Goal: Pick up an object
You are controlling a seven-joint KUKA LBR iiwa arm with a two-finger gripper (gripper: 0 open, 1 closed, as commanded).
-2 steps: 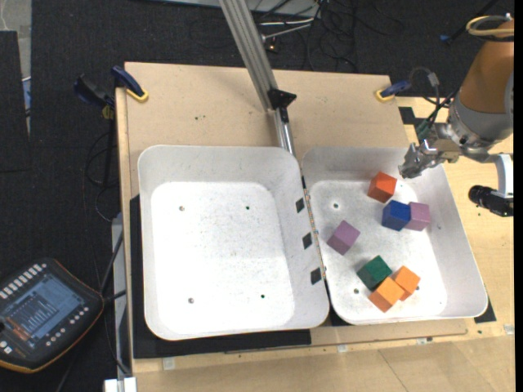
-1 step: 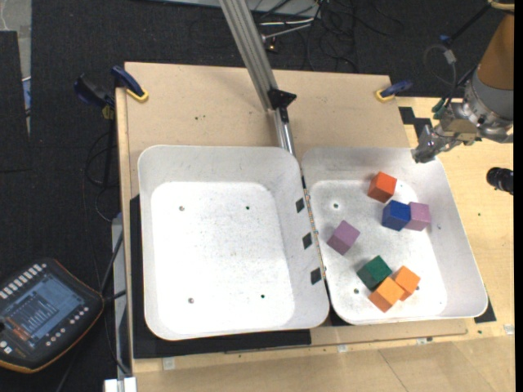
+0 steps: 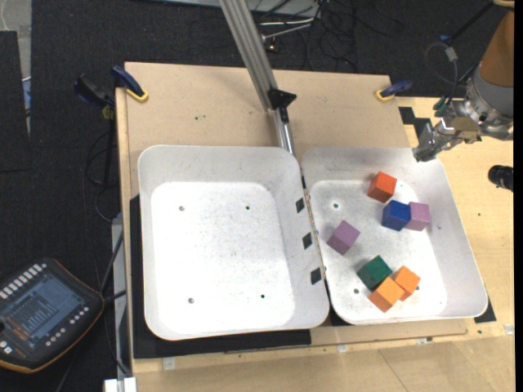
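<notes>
Wooden bench carrying two white bins. Right bin holding, near edge first: orange blocks, green block, purple block, blue block, orange block. Gripper hovering at its far right corner, grip unreadable.
</notes>
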